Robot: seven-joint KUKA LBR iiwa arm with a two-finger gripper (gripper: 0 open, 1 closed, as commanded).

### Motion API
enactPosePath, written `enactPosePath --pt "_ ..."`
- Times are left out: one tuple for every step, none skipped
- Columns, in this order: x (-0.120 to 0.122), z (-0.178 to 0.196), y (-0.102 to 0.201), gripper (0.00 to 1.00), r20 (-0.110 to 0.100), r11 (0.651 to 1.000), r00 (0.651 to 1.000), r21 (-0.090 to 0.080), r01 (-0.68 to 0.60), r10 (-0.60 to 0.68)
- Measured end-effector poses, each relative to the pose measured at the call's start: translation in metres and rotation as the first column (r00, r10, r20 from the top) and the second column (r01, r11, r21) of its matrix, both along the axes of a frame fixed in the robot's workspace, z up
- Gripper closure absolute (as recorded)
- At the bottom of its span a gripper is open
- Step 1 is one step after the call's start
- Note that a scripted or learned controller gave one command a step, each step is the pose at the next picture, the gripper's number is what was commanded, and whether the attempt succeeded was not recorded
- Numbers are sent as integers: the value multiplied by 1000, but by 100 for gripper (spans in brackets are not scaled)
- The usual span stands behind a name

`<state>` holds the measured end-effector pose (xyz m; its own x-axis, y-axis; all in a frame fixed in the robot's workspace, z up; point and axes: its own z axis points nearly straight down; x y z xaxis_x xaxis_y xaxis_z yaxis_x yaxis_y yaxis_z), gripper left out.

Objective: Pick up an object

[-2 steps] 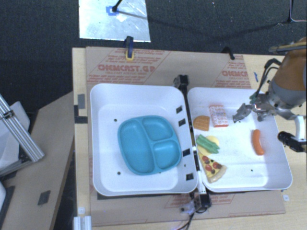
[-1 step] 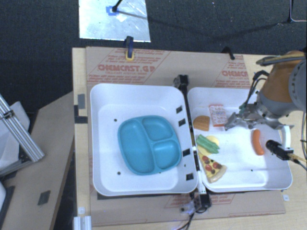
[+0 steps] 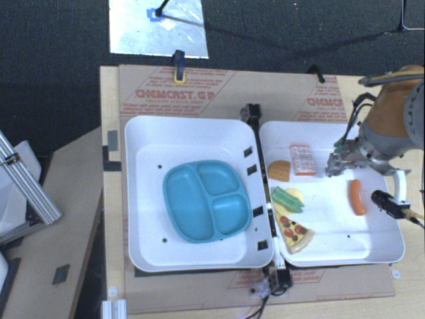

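Note:
The right bin [image 3: 345,250] holds several toy foods: an orange hot dog [image 3: 357,197], a red-and-white packet [image 3: 303,159], a brown bun [image 3: 279,171], a green bean pod [image 3: 287,199] over a yellow piece, and a pizza slice [image 3: 295,232]. My gripper [image 3: 337,163] hangs over the bin's upper right part, between the packet and the hot dog, just above the bin floor. Nothing shows between its fingers.
The left bin [image 3: 146,244] carries a blue three-compartment plate [image 3: 204,200]. A black divider with clips [image 3: 259,178] runs between the bins. The arm's grey and orange body [image 3: 392,121] overhangs the right bin's far right corner. Cardboard lies under both bins.

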<state>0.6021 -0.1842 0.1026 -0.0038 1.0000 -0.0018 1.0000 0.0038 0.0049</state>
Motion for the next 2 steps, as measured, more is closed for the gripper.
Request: enactPosePath --pt "3 51 -10 100 -1 1000 1000 0 3 -3" --pt "10 95 -9 100 1 1000 1000 0 -1 1"
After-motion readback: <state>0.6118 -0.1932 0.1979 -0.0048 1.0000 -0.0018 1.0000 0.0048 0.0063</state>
